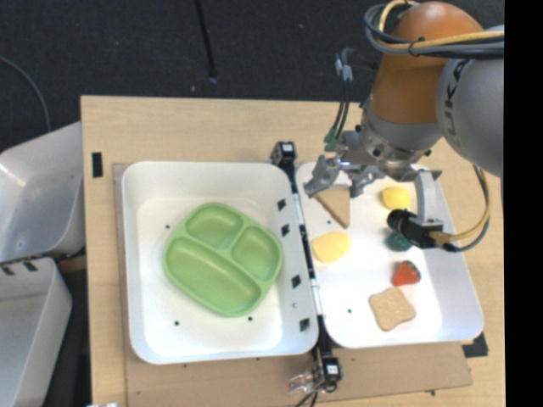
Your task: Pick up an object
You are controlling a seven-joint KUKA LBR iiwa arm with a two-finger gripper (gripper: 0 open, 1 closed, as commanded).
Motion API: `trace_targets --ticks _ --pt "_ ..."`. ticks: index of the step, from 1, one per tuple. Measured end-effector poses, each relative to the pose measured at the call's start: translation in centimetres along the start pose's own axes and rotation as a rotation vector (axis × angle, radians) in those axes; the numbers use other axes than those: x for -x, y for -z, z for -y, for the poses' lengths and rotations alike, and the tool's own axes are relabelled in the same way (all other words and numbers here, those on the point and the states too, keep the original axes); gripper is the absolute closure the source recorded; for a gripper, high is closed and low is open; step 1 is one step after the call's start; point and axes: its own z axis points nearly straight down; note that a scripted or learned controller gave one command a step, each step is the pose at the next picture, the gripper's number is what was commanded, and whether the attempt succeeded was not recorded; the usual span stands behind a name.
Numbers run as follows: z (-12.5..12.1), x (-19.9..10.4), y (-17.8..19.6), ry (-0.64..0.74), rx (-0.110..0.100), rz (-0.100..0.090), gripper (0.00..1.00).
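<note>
Claw point(341, 181) low over the tan wedge point(336, 205), top of right bin point(441, 308).
Your claw's fingers sit spread, straddling nothing yet; wedge lies flat beneath. Yellow piece point(330, 246) just beside; green tray point(222, 258) in left bin.

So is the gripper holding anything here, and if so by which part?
It cannot be told. The gripper sits just above the tan wedge in the right bin, but no object shows between its fingers.

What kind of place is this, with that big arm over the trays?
Probably a robotics lab test bench: a robot arm hangs over two white bins, holding toy food like a bread slice and a green divided plate.
</note>
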Motion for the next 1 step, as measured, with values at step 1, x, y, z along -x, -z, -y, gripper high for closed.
trace_targets --ticks 1 --pt "-0.43 -5.84 -0.99 0.001 -0.003 0.0 1.0"
